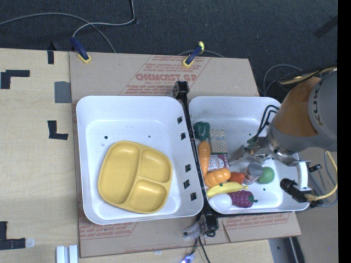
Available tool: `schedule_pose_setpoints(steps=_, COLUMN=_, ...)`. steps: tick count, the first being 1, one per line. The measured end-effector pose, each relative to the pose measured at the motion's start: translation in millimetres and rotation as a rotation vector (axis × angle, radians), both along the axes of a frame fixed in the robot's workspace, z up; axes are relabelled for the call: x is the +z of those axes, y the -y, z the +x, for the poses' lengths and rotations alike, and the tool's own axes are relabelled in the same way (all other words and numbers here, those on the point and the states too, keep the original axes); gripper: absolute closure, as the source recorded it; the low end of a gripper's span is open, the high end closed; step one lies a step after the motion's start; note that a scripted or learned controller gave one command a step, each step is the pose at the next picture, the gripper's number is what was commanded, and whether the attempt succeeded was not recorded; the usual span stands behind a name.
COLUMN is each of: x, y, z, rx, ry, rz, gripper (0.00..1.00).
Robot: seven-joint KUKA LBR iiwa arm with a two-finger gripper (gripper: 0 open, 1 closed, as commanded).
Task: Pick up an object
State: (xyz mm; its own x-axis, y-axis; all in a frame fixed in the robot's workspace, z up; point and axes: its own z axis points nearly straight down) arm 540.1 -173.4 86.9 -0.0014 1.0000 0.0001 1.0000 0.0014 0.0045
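The right bin holds several toy foods along its left and front sides. Among them are a green pepper, a carrot, an orange fruit, a banana, a white egg, purple grapes and a green lime. My gripper hangs low over the middle of this bin, just right of a pink packet and above a small red piece. Nothing can be seen held in it.
A yellow divided plate lies in the left bin. A checked packet sits beside the pepper. The arm's orange band crosses the right bin's right rim. Cables trail off the bench at the right.
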Motion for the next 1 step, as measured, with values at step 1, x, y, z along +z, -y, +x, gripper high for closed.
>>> schedule_pose_setpoints(steps=1, x=33.6, y=-65.9, z=44.0, rx=0.001, ry=-0.005, rz=0.001, gripper=0.00)
